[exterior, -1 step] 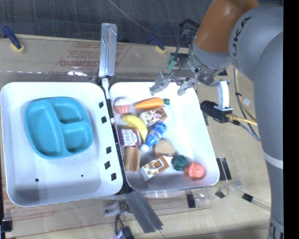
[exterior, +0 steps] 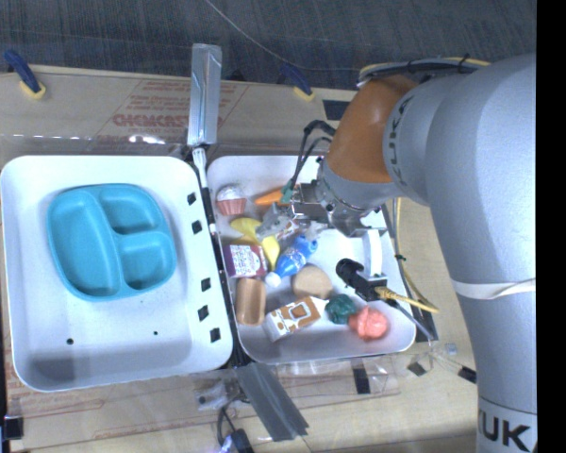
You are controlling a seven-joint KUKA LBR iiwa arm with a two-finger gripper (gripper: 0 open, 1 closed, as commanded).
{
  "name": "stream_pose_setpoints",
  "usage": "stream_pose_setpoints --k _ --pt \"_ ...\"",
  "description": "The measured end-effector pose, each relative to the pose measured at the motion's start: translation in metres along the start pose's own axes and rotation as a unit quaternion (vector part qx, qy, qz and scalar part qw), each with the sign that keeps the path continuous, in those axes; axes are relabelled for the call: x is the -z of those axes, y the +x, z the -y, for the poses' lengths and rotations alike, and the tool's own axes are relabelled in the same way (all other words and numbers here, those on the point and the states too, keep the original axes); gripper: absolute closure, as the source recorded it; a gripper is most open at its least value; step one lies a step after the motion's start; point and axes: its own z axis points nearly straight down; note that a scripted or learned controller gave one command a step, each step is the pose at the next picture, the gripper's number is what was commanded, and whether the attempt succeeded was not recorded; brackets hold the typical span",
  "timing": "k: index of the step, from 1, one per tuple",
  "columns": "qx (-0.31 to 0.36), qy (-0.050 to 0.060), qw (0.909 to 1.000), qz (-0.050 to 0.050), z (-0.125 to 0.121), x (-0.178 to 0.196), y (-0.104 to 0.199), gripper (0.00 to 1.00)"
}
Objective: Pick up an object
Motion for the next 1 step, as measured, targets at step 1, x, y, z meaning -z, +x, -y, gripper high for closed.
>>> stream_pose_setpoints --k 1 --pt "0.023 -0.009 0.9997 0.002 0.0235 -0.0364 -0.0169 0.00"
